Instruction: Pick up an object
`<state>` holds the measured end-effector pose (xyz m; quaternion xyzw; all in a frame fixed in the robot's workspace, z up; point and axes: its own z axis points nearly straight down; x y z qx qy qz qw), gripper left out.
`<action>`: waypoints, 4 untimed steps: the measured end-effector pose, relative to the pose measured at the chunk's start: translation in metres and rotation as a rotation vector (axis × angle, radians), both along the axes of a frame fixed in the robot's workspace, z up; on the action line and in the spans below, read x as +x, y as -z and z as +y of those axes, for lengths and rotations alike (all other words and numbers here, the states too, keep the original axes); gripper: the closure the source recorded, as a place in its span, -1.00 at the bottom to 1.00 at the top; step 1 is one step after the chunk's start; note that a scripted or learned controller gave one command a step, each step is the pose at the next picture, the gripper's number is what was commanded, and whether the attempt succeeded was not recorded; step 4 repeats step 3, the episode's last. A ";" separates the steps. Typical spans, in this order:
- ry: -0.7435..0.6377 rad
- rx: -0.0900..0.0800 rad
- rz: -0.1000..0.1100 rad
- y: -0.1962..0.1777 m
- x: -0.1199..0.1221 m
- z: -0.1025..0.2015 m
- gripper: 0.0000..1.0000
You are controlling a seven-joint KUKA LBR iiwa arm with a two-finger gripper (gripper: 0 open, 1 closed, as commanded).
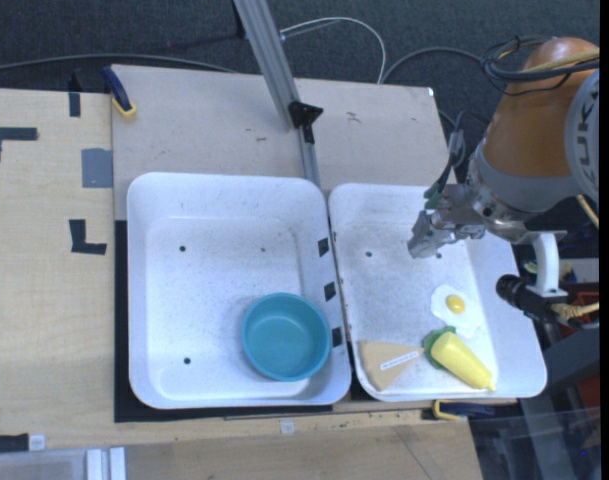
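My gripper (425,244) hangs over the upper middle of the right bin (384,218), with nothing seen between its fingers. Below it, toward the bin's near right corner, lie a fried egg toy (452,305), a yellow corn cob with a green end (459,359) and a tan cheese wedge (387,361). A blue bowl (285,335) sits in the near right part of the left bin (184,218). The gripper is well above and apart from all of these.
A grey metal pole (274,63) slants down from the top to the bins' shared back edge. Cables (364,38) loop behind the right bin. A blue and yellow clamp (117,91) sits on the bench's far left corner.
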<state>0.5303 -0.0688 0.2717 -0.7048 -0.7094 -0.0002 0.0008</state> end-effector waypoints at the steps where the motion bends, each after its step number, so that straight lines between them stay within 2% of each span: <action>1: 0.001 -0.001 0.001 0.004 0.013 0.043 1.00; 2: -0.001 0.000 0.002 0.017 0.032 0.102 1.00; 3: 0.000 -0.001 0.002 0.028 0.033 0.152 1.00; 4: 0.000 -0.001 0.002 0.028 0.033 0.152 1.00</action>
